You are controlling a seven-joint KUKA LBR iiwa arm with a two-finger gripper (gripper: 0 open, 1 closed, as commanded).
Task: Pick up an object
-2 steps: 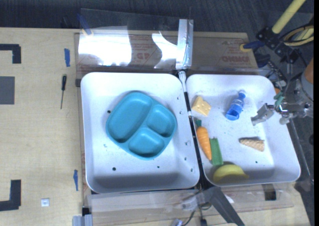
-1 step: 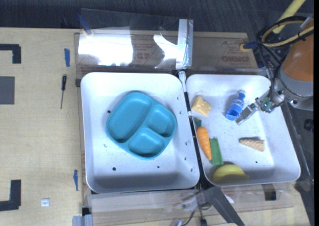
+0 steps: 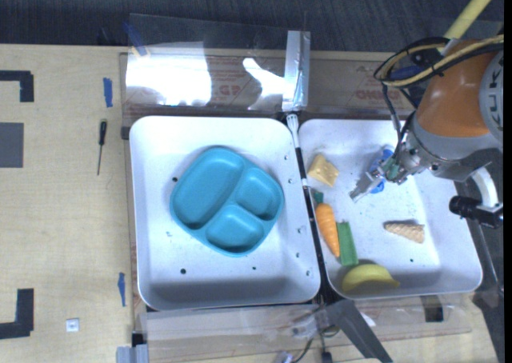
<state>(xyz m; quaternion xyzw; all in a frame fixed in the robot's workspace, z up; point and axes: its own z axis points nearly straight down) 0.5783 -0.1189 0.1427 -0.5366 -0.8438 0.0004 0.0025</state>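
My gripper (image 3: 366, 186) hangs over the middle of the right bin (image 3: 448, 269), its fingers pointing down and to the left. A pale yellow cheese wedge (image 3: 323, 170) lies to its left near the divider. An orange carrot (image 3: 326, 229) and a green stick (image 3: 346, 241) lie side by side below it at the bin's left. A yellow banana-like piece (image 3: 368, 276) rests at the front edge. A tan waffle cone (image 3: 405, 230) lies to the lower right of the gripper.
The left bin (image 3: 152, 273) holds a blue divided plate (image 3: 227, 199). A clear plastic panel (image 3: 208, 73) stands behind the bins. The arm's orange band (image 3: 456, 109) and cables (image 3: 416, 61) loom over the right bin's back right corner.
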